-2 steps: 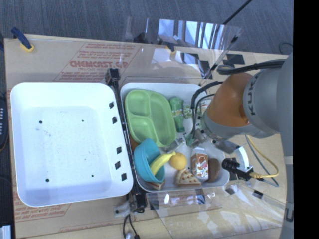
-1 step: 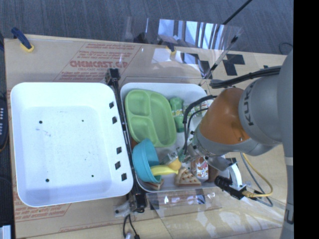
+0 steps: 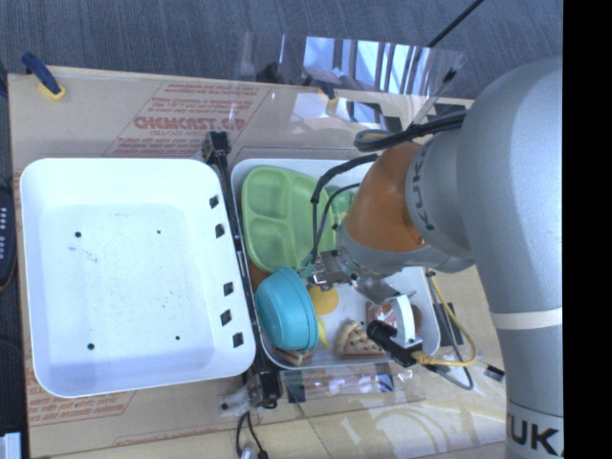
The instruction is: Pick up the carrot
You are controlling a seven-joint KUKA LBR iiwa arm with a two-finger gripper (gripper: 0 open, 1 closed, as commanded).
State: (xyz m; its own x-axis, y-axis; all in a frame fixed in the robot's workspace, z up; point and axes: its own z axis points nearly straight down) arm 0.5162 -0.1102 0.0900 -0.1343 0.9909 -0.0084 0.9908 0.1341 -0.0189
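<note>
Arm (image 3: 430, 199): low over the right bin (image 3: 426, 338).
Gripper: hidden; grip state can't be told.
Carrot: possibly the orange sliver (image 3: 259, 277) beside the teal bowl (image 3: 287, 309).

Bright, even light from above falls across my bench, and the left bin (image 3: 115, 266) glows nearly blown-out white, its floor faint in detail. Hard glare flashes off the clear plastic sheet (image 3: 368, 70) at the top. My own arm (image 3: 507, 189) catches a soft sheen along its grey shell and throws shade over the right bin (image 3: 287, 357), where the green tray (image 3: 273, 213) and blue bowl (image 3: 285, 312) sit dimmer. Edges look slightly soft, the picture a little grainy.
</note>
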